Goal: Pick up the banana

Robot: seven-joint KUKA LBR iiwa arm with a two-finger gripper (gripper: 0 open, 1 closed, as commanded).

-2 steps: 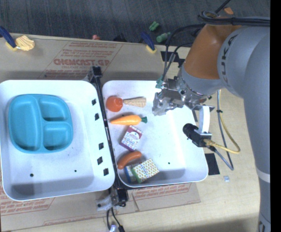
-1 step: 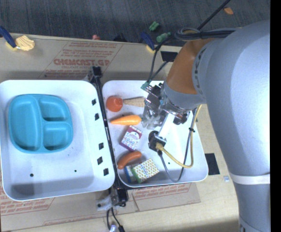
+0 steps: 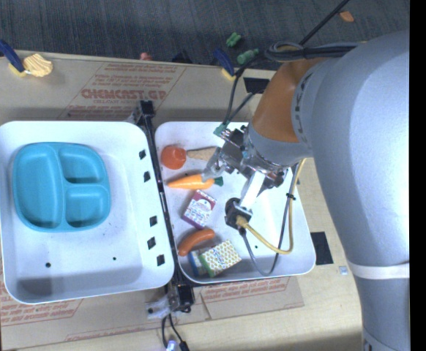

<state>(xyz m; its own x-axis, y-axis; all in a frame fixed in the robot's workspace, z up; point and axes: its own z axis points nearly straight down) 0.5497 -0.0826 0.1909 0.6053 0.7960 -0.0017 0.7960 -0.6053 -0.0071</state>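
White bins sit side by side on the worktop. The left bin holds a blue tray. The right bin holds an orange ball, a carrot, a small pink box, a hot dog and a checked packet. The gripper hangs by the carrot's tip. I cannot tell how wide its fingers are, or spot the banana. A yellow cable loops nearby.

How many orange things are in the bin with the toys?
3: a round orange ball at the top left, a carrot just below it, and an orange sausage-shaped toy lower down. The arm may hide more.
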